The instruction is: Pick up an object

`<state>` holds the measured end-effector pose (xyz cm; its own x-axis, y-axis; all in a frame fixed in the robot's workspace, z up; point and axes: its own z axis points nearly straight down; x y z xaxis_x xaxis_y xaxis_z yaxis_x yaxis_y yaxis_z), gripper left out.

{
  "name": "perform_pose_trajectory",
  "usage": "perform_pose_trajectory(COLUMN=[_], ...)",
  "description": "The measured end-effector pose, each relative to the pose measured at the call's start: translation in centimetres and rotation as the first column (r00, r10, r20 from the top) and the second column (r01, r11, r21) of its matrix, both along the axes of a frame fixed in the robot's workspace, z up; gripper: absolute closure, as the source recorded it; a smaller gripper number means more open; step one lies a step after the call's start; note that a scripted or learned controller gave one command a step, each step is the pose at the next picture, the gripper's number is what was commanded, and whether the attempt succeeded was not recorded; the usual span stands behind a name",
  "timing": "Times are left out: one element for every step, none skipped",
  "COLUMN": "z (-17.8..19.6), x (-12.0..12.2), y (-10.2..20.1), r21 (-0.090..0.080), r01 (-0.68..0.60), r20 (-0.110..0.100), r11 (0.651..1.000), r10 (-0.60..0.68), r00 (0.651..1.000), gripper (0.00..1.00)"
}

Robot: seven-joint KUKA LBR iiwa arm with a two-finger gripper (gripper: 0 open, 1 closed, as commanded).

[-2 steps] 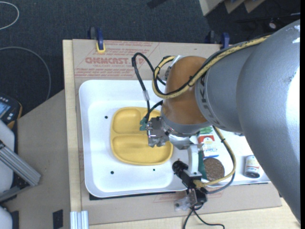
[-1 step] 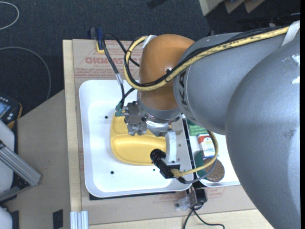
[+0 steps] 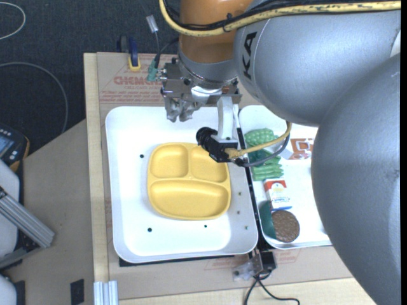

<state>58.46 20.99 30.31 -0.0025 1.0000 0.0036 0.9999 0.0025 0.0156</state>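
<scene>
I see the yellow moulded plastic divided plate [image 3: 188, 182] in the left white bin [image 3: 124, 189], just below and forward of the gripper [image 3: 180, 111]. The gripper hangs above the bin's far edge; its fingers look close together with nothing between them, though I cannot tell the exact gap. To the right of the jaws, in the right white bin [image 3: 315, 240], lie a green knobbly plastic toy [image 3: 262, 146], a small white carton [image 3: 278, 193] and a brown round disc [image 3: 285, 225]. Risk, in my judgement: a descent from here meets bare bin floor, or the plate's shallow rim slips out.
</scene>
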Motion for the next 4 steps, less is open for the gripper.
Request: perform_pose_trajectory(z=[-13.2,-10.3,-9.3,-19.5], x=[2.5,8.5,8.3,4.9], y=[1.5,-6.1,-5.4,-1.9], r21=[-0.007,-0.007,-0.004,-0.001], r01=[0.001,0.010,0.002,0.003], r20=[-0.027,-0.009,-0.010,-0.009], r11=[1.000,1.000,1.000,1.000], r10=[-0.001,-0.010,-0.002,-0.003], r00=[1.000,1.000,1.000,1.000], gripper=[1.00,1.00,1.00,1.00])
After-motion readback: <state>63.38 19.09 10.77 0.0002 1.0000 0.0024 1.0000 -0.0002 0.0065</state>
